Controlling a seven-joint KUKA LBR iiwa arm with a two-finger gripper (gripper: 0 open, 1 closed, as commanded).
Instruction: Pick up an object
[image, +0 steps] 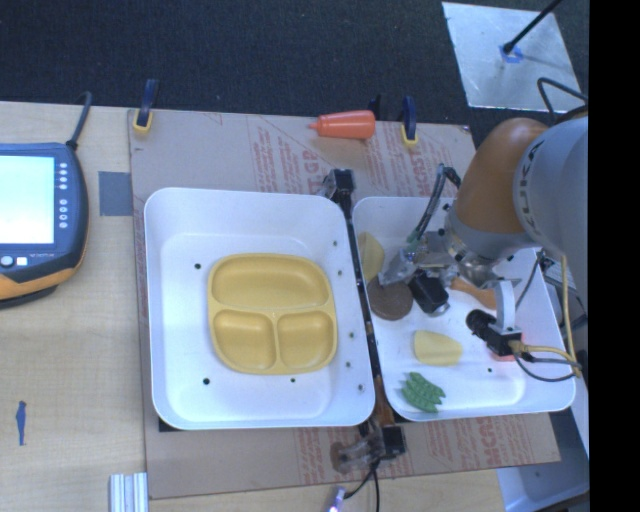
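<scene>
Brown, the round disc (390, 300) lies just beside the gripper (425, 290), toward the divided yellow tray (272, 310); a pale yellow wedge (437, 347) sits just below. Whether the gripper is parted, I cannot tell.

a yellow sectioned tray (272, 323) lay in the left white bin (170, 380), three compartments up. beyond the bins, an orange carrot-like toy (345, 125) rested on the brown board (250, 150), between two blue-and-yellow clamps (145, 108). a grey handheld pendant with a pale screen (30, 215) sat on the wooden bench (60, 400) at far left. a patch of grey tape (115, 192) lay just beside the board's left edge.
</scene>
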